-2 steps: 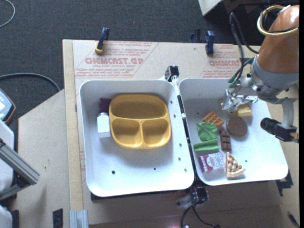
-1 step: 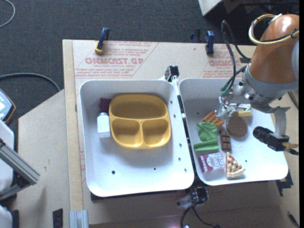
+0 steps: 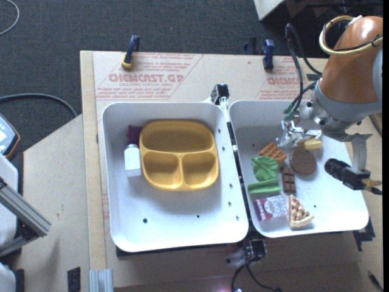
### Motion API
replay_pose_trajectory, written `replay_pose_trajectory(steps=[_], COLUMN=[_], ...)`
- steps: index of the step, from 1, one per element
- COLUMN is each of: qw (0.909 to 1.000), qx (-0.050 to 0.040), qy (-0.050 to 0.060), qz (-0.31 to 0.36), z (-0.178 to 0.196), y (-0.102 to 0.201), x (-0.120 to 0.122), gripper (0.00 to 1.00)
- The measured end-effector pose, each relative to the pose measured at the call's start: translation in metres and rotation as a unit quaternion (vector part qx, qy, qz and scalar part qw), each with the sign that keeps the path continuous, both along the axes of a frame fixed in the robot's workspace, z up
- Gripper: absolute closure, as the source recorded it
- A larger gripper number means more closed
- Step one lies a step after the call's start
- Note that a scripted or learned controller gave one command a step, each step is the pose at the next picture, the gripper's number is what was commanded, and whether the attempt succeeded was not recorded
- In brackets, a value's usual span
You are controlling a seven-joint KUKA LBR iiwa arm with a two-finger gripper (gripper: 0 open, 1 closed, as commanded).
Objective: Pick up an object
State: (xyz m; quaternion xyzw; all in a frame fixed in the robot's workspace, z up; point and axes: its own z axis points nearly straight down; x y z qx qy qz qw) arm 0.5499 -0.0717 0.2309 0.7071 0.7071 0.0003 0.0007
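Pizza slice point(image 3: 299, 212) at near rim of right bin point(image 3: 337, 205), point toward the far side. Red-and-white packet point(image 3: 270, 208) just beside it, view-left.

One row farther: green pod point(image 3: 264, 188) lying crosswise, with chocolate bar point(image 3: 288, 180) just beside it at its view-right end, long side running near to far.

Farther again: green leafy piece point(image 3: 264, 167) next to the centre wall; round brown cookie point(image 3: 302, 162) view-right of the chocolate bar, close to it.

Candidates for the pick, closest to the tool: waffle point(image 3: 273, 152), tilted, just beyond the leafy piece; pale yellow block point(image 3: 312, 143) just beyond the cookie.

Gripper point(image 3: 293, 134) low over the far half of the right bin, between these two. Waffle just view-left and nearer; block just view-right. Cannot judge contact with either. Cannot read from this angle whether the gripper is released or clenched. Arm point(image 3: 352, 59) above it, entering from view-right.

Left bin point(image 3: 176, 215): bare floor across the near half. Yellow divided plate point(image 3: 179, 154) about mid-bin, three compartments, two small on the near side and one long on the far side. White bottle point(image 3: 132, 160) lying against the plate's view-left edge. Dark purple item point(image 3: 134, 131) just beyond the bottle, partly hidden by the plate rim; cannot identify it.
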Motion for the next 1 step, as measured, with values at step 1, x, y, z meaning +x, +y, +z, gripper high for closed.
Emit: replay_pose_trajectory(steps=[1], qw=[1.0000], qx=[0.0004], qy=[0.000], qz=[0.000], z=[0.0033], y=[-0.0004], x=[-0.0040], gripper=[1.00])
